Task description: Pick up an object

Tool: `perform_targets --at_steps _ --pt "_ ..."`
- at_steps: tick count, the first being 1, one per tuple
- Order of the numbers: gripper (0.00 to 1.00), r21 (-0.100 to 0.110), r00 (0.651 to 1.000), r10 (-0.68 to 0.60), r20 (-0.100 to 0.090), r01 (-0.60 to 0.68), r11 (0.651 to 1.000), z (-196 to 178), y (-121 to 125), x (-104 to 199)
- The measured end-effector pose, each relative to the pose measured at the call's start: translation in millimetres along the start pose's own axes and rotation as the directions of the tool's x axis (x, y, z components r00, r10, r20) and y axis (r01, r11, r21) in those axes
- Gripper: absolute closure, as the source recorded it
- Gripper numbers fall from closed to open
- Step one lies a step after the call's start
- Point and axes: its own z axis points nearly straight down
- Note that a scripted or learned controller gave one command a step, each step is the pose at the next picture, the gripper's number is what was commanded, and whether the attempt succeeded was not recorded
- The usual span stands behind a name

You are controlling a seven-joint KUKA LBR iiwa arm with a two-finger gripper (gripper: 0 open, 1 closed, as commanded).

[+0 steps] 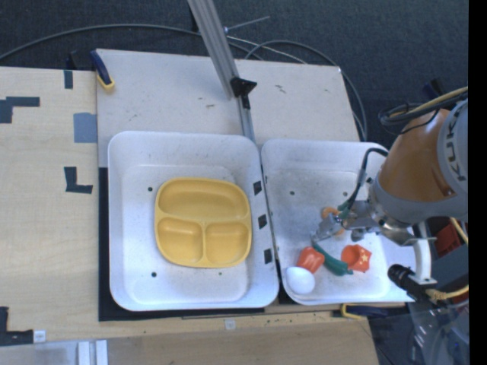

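I see the grey and orange arm (426, 166) reaching in over the right bin (304, 158), its wrist hiding most of the gripper (344, 220), so I cannot tell how the gripper is set or whether it has anything. In the left bin (125, 204) lies a yellow divided plate (203, 221), broad, flat and stiff; I judge it awkward to take except by its rim. The smaller pieces sit bunched in the near half of the right bin, just beside the tool: a red-orange toy with a yellow star (357, 258), an orange-red piece (310, 259) touching a white egg-shaped object (300, 280) at the bin's near-left corner, and a thin dark green strip (332, 261) lying between the two reddish pieces. All look light, hard plastic to me; the egg would likely be smooth and prone to slip, so I would go for the star toy across its narrower sides
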Motion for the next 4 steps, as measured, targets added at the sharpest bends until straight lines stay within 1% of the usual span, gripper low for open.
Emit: perform_targets --at_steps 1,2,3,4 --pt "0.00 0.000 1.000 0.000 0.000 0.000 1.000 47 2 -7" --pt "0.00 -0.006 1.000 -0.001 0.002 0.001 1.000 69 2 -7" --pt "1.00 -0.005 1.000 -0.001 0.000 0.001 1.000 59 1 -6" --pt "1.00 -0.010 1.000 -0.002 0.001 0.002 1.000 2 -1 4"
